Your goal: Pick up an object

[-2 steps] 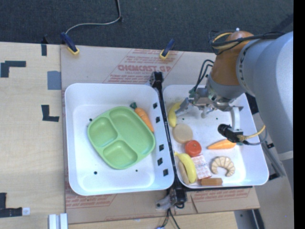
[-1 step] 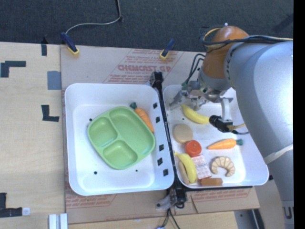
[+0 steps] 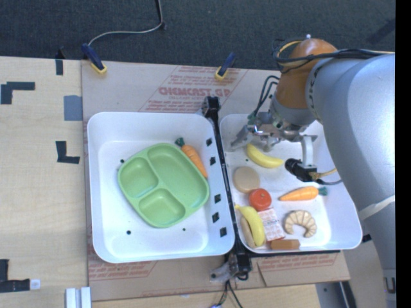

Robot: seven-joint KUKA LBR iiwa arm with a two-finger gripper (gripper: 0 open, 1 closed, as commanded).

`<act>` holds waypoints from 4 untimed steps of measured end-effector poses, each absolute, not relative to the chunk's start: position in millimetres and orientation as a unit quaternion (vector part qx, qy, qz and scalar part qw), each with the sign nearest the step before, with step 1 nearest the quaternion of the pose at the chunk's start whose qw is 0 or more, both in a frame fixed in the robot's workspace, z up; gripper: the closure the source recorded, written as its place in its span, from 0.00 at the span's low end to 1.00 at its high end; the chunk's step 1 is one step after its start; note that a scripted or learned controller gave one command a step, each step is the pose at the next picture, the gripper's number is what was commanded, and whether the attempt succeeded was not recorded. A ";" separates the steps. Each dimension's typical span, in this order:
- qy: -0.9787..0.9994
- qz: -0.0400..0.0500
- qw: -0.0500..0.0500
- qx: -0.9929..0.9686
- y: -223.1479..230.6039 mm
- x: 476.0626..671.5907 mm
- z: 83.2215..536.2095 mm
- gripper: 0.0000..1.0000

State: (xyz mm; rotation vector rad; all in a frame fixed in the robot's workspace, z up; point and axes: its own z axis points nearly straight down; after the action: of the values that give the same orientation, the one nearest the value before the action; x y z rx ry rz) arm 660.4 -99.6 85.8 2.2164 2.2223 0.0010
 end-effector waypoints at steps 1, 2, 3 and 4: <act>0.708 -0.001 0.002 0.706 -99.7 660.3 95.7 1.00; 0.708 -0.001 0.002 0.706 -99.8 660.2 95.4 0.00; 0.708 0.000 0.002 0.707 -96.3 609.5 86.5 0.00; 0.707 0.000 0.002 0.707 -96.8 609.8 96.3 1.00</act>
State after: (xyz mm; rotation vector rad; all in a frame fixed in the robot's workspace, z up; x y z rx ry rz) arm 609.8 -96.8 96.3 2.2172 2.2191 0.0004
